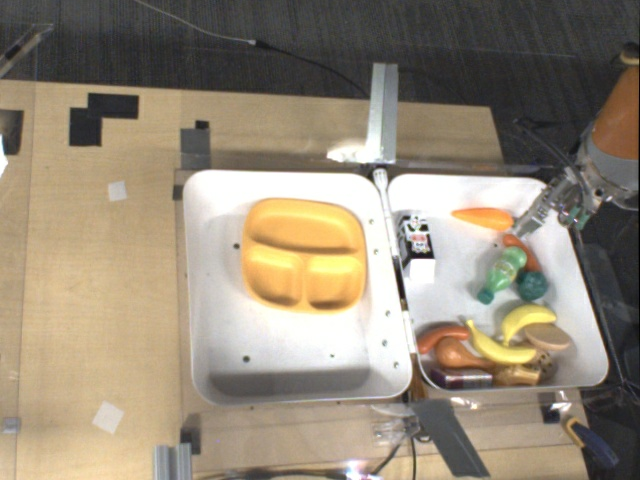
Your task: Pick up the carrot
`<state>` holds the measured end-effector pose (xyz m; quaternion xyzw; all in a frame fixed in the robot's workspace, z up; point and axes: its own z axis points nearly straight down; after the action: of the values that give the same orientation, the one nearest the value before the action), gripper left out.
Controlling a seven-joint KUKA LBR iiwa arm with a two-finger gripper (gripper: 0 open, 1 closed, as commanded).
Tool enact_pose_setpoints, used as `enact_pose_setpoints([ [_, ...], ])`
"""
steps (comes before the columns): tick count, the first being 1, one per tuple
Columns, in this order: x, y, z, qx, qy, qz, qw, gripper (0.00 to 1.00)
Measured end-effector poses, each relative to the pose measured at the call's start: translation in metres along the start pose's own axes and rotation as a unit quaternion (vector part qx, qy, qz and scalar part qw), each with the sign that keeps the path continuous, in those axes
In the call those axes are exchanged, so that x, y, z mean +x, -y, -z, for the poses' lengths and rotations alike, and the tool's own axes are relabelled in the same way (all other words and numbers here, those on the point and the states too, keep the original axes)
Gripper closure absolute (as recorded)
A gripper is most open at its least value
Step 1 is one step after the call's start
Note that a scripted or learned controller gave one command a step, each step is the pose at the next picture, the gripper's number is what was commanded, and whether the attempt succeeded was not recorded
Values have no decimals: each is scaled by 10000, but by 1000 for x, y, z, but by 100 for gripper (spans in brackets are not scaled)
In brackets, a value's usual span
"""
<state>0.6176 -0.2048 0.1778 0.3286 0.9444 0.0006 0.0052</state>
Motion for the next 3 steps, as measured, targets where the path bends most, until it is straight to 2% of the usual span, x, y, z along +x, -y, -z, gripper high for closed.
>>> enact_pose_setpoints([
  [1,29,-12,-88,-5,16,-451,9990,100],
  [2,16,14,-52,-1,8,-1155,9933,100],
  [3,7,5,-28,1,-1,-1191,9929,100],
])
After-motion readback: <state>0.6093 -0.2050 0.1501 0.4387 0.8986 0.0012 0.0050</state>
